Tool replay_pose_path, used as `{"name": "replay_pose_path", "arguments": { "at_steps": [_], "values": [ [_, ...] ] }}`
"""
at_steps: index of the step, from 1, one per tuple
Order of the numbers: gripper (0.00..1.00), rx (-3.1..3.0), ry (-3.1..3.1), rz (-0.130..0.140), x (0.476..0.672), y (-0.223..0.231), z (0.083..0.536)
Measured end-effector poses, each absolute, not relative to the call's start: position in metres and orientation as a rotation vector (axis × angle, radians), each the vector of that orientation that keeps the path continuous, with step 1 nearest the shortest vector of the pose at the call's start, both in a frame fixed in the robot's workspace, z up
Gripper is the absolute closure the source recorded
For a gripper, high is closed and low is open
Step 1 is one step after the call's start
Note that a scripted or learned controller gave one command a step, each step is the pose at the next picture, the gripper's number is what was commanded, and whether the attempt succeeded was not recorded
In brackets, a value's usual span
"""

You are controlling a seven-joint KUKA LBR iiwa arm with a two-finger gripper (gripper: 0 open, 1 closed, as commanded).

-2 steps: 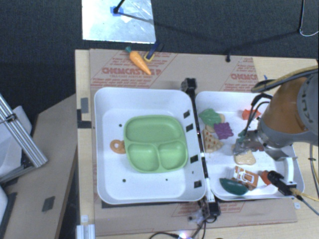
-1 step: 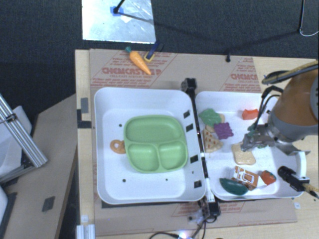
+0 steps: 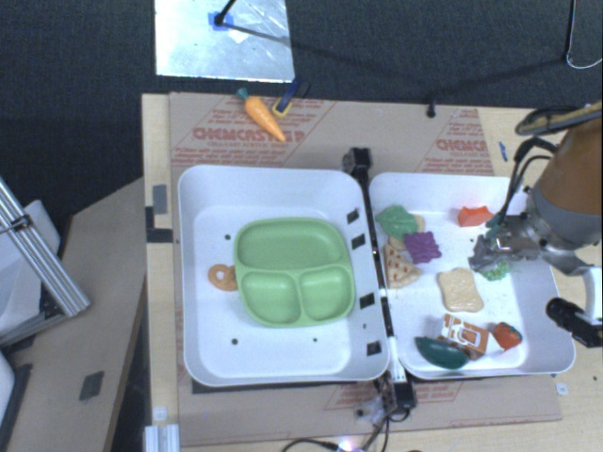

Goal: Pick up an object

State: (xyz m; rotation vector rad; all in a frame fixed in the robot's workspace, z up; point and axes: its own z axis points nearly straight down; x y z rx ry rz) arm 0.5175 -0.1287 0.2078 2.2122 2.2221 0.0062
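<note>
Two white bins (image 3: 203,252), one green tray (image 3: 292,271), one carrot (image 3: 264,117).

We read this as a robotics lab test cell: a desk (image 3: 155,281) topped with protective cardboard sheet (image 3: 311,125) printed in red lettering, two shallow white bins (image 3: 193,281) clamped side by side, loose cables (image 3: 367,422) at the front edge. Toy food, like a plastic carrot (image 3: 262,116) and a green divided tray (image 3: 290,269), sits as test props, with aluminium framing (image 3: 38,252) at left and dark carpet floor (image 3: 75,83) around.
</note>
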Motion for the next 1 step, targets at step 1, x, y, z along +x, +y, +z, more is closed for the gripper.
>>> {"name": "replay_pose_path", "arguments": {
  "at_steps": [1],
  "values": [
    [1.00, 2.213, 2.223, 0.004, 0.5189, -0.1288, 0.2255]
  ]
}}
